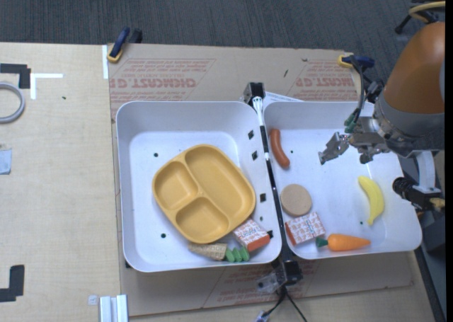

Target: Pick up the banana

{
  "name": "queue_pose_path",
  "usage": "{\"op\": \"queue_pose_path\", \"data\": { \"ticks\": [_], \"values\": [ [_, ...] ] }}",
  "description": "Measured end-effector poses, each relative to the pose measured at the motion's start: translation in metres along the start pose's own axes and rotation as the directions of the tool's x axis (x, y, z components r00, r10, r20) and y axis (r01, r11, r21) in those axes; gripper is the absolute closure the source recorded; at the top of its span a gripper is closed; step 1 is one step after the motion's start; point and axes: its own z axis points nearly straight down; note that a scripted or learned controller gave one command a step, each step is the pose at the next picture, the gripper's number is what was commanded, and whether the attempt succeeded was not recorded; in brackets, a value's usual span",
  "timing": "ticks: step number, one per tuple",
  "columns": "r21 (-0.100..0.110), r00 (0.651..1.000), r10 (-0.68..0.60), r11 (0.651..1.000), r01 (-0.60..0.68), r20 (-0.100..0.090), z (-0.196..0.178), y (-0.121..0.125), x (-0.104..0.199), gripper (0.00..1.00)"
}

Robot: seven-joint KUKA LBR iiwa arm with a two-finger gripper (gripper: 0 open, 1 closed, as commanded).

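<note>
Lying at the near end of the right bin [407, 239], the carrot [348, 243] and cracker box [306, 228] crowd the banana [373, 199]; a misjudged descent could nudge them. Farther up, the gripper [348, 145] hovers over bare floor, jaws unreadable, sausage [279, 148] beyond.

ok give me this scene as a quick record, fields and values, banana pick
target: banana, lying in the right bin near its right side
gripper: gripper above the right bin, up and left of the banana, holding nothing
right bin also holds: sausage, round cookie, small carton, carrot
left bin: left bin holds a yellow divided plate
task state: banana not yet picked up
</note>
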Motion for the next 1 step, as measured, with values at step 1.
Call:
{"op": "queue_pose_path", "data": {
  "ticks": [1],
  "values": [
    [-0.001, 0.999, -0.048, 0.999, 0.048, 0.0, 0.037, -0.0131, -0.0674, 0.0]
  ]
}}
